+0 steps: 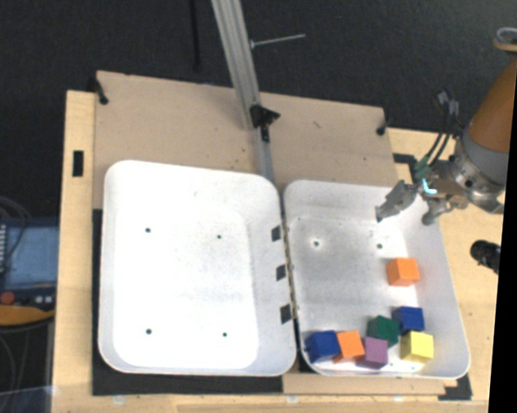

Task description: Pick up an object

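Observation:
My gripper (413,207) hangs over the far right corner of the right bin (339,208), open, with nothing between its fingers. An orange block (403,271) lies alone in the bin, a little below the gripper toward the near side. Along the near edge sit several more blocks: a blue one (323,344), an orange one (351,344), a purple one (375,352), a green one (383,329), a dark blue one (408,318) and a yellow one (419,346).
The left bin (186,267) stands beside the right one, their rims meeting at the middle. A slanted metal pole (240,60) rises from behind the bins. A pendant with cables (19,270) lies off the bench's left edge.

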Robot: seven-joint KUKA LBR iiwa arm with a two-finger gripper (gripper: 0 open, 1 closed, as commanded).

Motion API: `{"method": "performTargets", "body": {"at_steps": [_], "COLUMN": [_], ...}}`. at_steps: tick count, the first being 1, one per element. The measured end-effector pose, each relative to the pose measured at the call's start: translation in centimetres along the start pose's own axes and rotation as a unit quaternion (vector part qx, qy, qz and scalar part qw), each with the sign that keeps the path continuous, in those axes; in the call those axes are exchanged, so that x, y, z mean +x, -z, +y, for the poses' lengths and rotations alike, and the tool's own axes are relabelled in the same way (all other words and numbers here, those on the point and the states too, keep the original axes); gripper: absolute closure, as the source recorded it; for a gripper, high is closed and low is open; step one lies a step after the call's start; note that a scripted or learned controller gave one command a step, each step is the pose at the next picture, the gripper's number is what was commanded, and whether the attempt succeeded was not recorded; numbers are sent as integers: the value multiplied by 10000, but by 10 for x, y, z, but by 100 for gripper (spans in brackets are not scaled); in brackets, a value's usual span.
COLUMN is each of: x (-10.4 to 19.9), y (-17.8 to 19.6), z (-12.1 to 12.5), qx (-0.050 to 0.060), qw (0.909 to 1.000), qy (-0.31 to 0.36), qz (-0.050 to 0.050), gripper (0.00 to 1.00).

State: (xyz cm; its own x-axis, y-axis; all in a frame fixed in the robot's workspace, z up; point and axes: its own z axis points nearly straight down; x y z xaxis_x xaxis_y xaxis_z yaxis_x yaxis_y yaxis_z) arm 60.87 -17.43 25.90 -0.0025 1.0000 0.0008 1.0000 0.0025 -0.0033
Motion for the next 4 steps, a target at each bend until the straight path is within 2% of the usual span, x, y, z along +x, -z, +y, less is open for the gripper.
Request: {"method": "performTargets", "body": {"at_steps": [1,3,4], "x": [0,-9,-11], "y": [3,-121,-163], "z": [1,4,4], "qx": [-21,7,-18], "qw": [10000,10000,10000], "qy": [7,-29,-35], "qz": [-9,-13,-21], "gripper": [0,0,0]}}
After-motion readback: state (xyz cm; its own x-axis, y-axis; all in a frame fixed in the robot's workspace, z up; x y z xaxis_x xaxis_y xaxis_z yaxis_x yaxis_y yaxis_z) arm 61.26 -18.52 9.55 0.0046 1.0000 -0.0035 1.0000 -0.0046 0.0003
